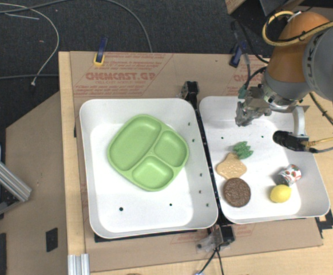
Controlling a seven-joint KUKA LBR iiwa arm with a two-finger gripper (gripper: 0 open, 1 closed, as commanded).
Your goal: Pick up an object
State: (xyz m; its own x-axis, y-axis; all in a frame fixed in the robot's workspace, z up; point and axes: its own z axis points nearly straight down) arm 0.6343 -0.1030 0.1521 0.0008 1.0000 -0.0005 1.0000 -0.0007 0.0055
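1. the gripper [248,116] is hanging over the far-left part of the right bin [321,202], above bare white floor. honestly can't tell if the jaws are apart or together from this angle, and nothing is showing between them.
2. the pickable stuff is all sitting in the near half of that bin: a green sprig [242,149], a tan cookie [231,167] just below it, a brown disc [236,192] toward the near-left corner, a lemon [280,193] and a small red-and-white thing [291,175] toward the near-right edge.
3. i'm guessing the sprig is the closest target, but it's nearly touching the cookie, so coming straight down and centred is looking like the way to go.
4. the lemon is sitting more apart, so that's looking like the easier grab.
5. the left bin [98,211] is carrying a green divided plate [148,152]; the wall between the bins is running close beside the cookie and disc, so room is getting tight there.
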